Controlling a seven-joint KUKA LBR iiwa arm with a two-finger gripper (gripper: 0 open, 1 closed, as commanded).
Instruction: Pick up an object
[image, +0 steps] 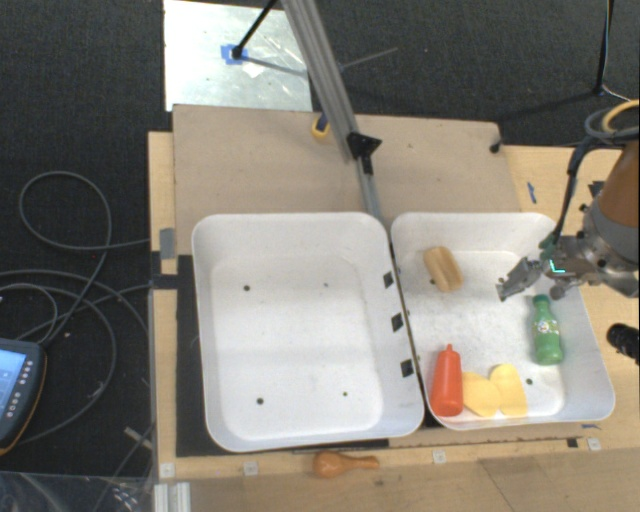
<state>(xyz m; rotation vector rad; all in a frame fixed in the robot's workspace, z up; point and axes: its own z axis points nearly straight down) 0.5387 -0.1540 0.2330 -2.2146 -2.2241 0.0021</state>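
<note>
Leftmost, a shallow white left bin (290, 330) with its whole floor bare, wide room between all four rims. Just beside it, sharing the middle divide, the right bin (470, 240), more crowded. Near that bin's upper left, a tan bread roll (442, 268), lying apart from the rest with bare floor around. Along the near rim, a red bottle (447, 381) lying on its side, touching a pair of yellow pieces (496, 391) next to it. Farther right, a green bottle (546, 329) lying lengthwise close to the right wall, cap end toward the gripper. Above that cap, the gripper (524, 281), reaching in over the right rim, fingers spread apart and clasping nothing, tips pointing left over bare floor between roll and green bottle. Outside the bins, on the bench's front edge, a small brown pear-shaped object (343, 462).
</note>
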